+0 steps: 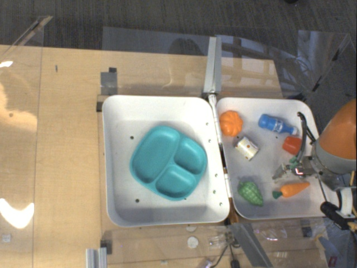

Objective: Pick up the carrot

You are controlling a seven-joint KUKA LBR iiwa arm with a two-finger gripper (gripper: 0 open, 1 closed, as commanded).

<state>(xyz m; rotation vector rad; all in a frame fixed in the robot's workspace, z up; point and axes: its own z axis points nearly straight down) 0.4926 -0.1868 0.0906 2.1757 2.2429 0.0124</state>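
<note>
The carrot, orange with a small green tip at its left end, lies near the front right of the right bin. My gripper hangs just behind and a little left of it, low over the bin floor and apart from the carrot. Nothing shows in its grasp. The grey arm with its orange band reaches in over the bin's right rim.
In the right bin lie an orange pumpkin, a blue bottle, a red-orange piece, a white can and a green bumpy fruit. The left bin holds a teal divided plate.
</note>
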